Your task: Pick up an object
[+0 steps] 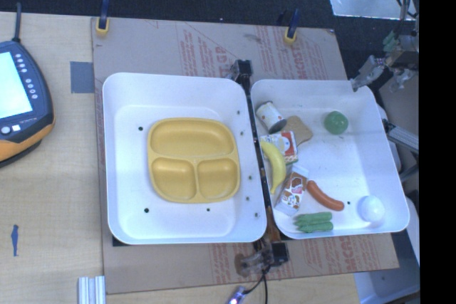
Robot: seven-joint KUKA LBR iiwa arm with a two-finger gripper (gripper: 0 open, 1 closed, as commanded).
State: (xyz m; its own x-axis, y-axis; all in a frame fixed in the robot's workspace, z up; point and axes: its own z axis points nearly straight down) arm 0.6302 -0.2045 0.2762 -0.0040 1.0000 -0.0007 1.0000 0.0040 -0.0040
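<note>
The right bin (377, 153) holds several small objects. A green ball (336, 122) lies near its far side, and a small can (269, 113) sits on its side at the far left corner. A yellow banana (275, 164) lies along the left wall. Beside it are a red-and-white packet (288, 144) and a brown flat piece (300, 129). Nearer the front are a second printed packet (291, 193), a red sausage (325, 196), green pea pods (313, 223) and a white ball (370, 209).
The left bin (121, 153) holds a yellow divided plate (193, 159). A handheld control pendant (18, 100) lies at the bench's left edge. Grey metal hardware with cables (388, 64) stands just beyond the right bin's far right corner.
</note>
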